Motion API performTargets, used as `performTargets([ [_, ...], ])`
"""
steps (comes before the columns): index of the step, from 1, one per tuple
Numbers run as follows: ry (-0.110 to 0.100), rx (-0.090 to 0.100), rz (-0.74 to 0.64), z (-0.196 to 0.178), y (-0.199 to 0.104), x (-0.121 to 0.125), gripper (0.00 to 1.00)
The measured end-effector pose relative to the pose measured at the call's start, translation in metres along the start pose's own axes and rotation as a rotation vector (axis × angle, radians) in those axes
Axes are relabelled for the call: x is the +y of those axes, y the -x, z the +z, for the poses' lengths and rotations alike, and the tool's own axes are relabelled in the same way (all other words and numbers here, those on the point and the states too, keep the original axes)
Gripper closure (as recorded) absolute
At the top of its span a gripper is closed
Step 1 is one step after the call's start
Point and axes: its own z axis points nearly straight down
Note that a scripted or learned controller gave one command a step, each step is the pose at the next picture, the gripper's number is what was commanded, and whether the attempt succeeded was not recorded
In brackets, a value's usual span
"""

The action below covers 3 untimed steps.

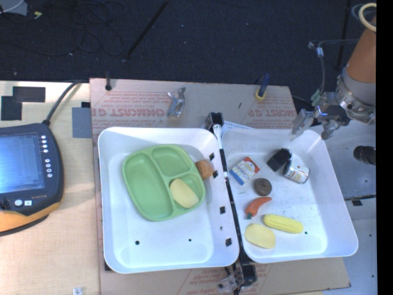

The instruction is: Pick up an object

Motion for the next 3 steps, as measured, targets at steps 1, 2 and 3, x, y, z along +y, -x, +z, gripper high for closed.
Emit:
performTargets([
  [1,-0.012,0.005,-0.005,0.116,-0.069,0.013,0.0],
  [2,0.001,0.0,0.0,0.176,-0.077,-0.039,0.0],
  [3,0.006,0.001,0.003,0.183,-0.076,-0.073,0.0],
])
